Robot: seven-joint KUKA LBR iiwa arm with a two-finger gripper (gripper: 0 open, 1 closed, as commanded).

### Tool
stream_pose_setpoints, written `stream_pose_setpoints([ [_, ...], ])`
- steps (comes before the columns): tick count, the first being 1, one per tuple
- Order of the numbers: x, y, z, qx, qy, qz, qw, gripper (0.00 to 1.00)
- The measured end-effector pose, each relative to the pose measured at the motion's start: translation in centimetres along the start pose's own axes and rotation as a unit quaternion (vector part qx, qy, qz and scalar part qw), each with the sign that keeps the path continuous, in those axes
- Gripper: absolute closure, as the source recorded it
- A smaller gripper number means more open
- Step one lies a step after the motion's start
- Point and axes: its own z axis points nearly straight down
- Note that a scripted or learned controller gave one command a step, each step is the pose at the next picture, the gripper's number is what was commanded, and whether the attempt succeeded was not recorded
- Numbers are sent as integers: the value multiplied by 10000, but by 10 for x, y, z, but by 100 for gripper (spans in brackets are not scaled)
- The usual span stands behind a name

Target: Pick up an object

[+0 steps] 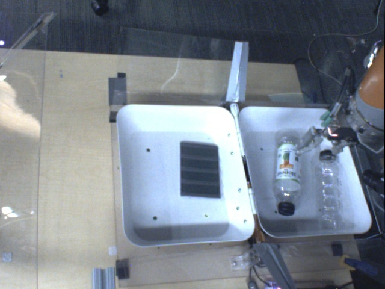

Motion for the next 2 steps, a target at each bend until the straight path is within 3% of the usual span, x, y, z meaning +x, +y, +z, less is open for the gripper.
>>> stream_pose_setpoints([
  [1, -42, 45, 147, 7, 1, -197, 9998, 0],
  [2, -30, 65, 185, -114, -38, -817, 9966, 0],
])
